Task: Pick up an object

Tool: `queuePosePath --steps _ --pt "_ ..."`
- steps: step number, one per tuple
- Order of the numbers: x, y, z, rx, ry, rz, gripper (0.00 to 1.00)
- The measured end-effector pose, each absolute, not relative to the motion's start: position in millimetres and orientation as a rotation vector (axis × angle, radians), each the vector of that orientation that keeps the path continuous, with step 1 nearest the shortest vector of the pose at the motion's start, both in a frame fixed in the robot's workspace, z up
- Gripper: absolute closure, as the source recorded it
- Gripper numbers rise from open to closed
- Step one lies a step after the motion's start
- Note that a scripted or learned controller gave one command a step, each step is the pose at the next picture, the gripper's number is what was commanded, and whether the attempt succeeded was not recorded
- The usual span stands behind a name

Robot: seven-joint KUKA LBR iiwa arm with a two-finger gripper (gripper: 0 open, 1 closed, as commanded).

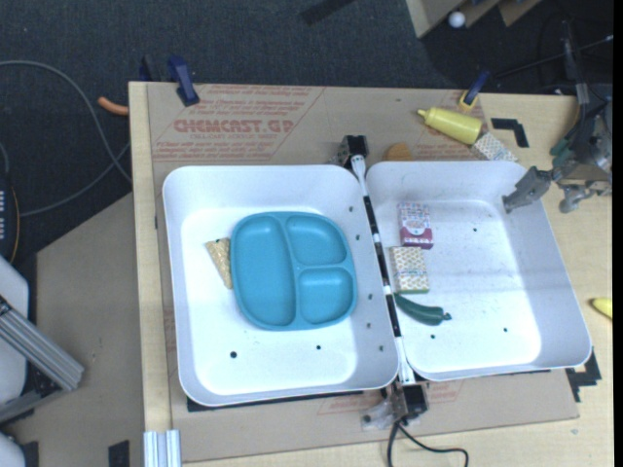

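My claw (531,189) hangs at the right bin's (545,343) upper right rim; I cannot tell its state. In that bin's left part lie a red-and-white carton (416,225), long axis running up-down, a patterned flat packet (410,269) just below, and a dark green pod-shaped item (421,310) lying slantwise. The left bin (195,358) holds a smooth blue three-compartment plate (292,269) over a tan cracker (220,257).

right bin (545,290) right half open, plate (292,268) fills left
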State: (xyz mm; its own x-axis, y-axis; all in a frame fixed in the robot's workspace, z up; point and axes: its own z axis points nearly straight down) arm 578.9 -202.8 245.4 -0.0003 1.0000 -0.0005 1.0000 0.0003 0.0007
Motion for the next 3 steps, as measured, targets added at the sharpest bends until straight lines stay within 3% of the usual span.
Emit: queuePosePath --steps 1,2,3 --pt "568.0 -121 142 2.222 2.224 -0.001 0.00" --pt "608.3 -90 92 2.220 2.223 0.000 0.00" --pt "608.7 -90 102 2.220 2.222 0.002 1.00"
